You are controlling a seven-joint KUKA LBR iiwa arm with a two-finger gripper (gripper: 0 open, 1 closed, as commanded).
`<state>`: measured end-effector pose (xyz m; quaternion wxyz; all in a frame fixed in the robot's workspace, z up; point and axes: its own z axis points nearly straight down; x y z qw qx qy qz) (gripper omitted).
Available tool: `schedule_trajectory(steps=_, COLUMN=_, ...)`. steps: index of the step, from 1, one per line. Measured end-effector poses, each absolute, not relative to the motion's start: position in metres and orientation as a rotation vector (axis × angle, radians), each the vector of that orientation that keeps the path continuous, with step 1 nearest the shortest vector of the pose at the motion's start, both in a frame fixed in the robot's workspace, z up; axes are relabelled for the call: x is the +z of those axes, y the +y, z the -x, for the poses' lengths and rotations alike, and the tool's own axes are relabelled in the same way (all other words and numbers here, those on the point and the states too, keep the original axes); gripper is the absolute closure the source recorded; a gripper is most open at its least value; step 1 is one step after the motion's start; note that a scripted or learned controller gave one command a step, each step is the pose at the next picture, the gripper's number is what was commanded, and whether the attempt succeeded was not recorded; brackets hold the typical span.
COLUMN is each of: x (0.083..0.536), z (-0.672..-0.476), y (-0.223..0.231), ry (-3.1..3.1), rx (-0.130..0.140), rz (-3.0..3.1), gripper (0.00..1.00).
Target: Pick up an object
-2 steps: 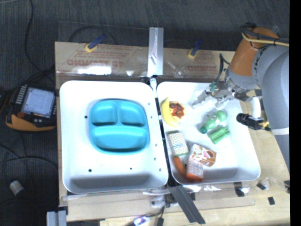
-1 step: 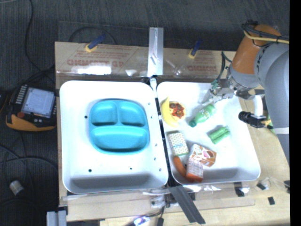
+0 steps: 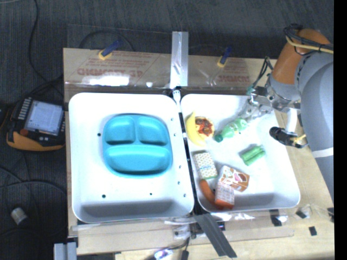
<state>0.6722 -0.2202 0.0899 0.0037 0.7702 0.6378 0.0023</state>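
Green bottle [image 3: 231, 129] lies in my right bin [image 3: 282, 161] beside the yellow plate [image 3: 193, 130], gripper [image 3: 252, 108] just above-right of it, grip state not discernible.

tray [image 3: 136, 145]: light blue
bottle [image 3: 230, 130]: pale green
block [image 3: 252, 154]: green
carton [image 3: 205, 164]: white, checked
bins [image 3: 87, 199]: white

A blue tray [image 3: 136, 144] lies in the left bin [image 3: 87, 199], while the gripper [image 3: 254, 106] hangs over the right bin [image 3: 282, 183] beside a green bottle [image 3: 230, 129].
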Motion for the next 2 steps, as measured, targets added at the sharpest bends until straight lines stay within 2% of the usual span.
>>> schedule_trajectory(steps=1, x=0.1825, z=-0.6688, y=-0.211, ry=1.979, rx=-0.003, rz=-2.439, gripper=1.0)
schedule_trajectory(steps=2, x=0.1822, z=-0.6685, y=-0.2115, ry=1.979, rx=-0.005, rz=-2.439, gripper=0.0)
